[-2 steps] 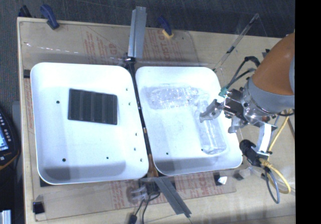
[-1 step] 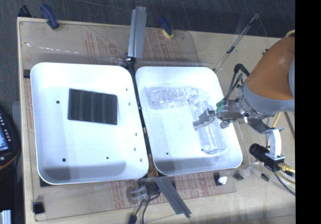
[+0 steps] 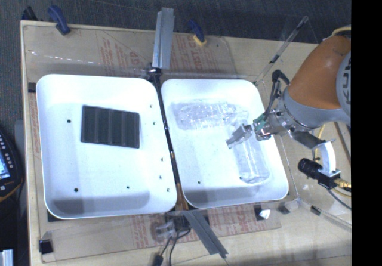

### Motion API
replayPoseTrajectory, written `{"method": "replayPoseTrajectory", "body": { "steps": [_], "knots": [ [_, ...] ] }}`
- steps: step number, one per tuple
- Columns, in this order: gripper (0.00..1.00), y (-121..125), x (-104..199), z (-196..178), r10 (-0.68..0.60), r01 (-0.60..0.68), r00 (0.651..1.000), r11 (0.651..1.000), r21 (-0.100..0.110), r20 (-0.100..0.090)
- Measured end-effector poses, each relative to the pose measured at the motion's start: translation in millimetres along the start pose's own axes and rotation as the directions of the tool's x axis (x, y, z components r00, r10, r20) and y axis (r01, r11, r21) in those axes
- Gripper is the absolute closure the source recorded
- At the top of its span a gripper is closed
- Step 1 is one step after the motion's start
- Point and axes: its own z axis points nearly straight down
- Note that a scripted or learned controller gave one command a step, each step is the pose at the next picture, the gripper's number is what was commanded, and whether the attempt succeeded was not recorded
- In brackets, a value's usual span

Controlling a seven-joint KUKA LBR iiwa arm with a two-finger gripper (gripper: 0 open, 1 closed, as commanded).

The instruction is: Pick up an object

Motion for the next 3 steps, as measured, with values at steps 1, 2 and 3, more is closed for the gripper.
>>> {"method": "replayPoseTrajectory", "body": {
  "steps": [1,2,3],
  "knots": [
    [0.00,33.6,43.1,-82.6,0.053,-0.053,0.999,0.999,0.000,-0.001],
    [0.00,9.8,24.6,-84.3,0.477,-0.477,0.879,0.879,0.002,0.000],
    [0.00,-8.2,13.3,-109.8,0.348,-0.348,0.938,0.938,-0.002,0.001]
  ]
}}
